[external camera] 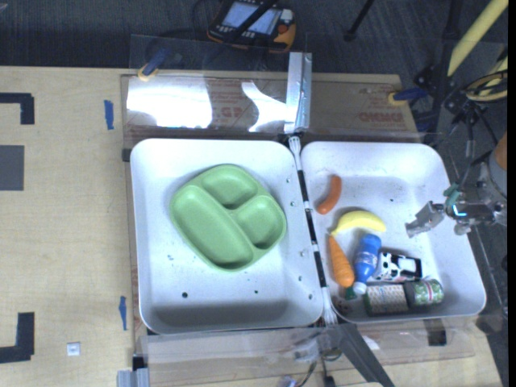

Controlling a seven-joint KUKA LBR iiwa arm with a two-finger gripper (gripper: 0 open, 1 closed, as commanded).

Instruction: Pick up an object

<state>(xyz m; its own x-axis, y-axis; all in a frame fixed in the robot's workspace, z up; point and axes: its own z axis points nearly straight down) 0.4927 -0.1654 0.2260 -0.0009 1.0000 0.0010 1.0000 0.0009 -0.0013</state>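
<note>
The right bin (403, 161) holds several objects. An orange sausage (329, 193) lies near its left wall, and a yellow banana (359, 220) sits just below it. A carrot (340, 261) and a blue bottle (367, 256) stand side by side. A black-and-white carton (400, 266) is to their right. A can (385, 298) and a green can (425, 292) lie along the front wall. My gripper (439, 214) hovers over the bin's right side, to the right of the banana and apart from every object. Nothing shows in it.
The left bin (153, 280) holds a green divided plate (228, 216). A metal divider (298, 95) and clear panel stand behind the bins. Cables and a stand crowd the far right beside the arm (484, 208).
</note>
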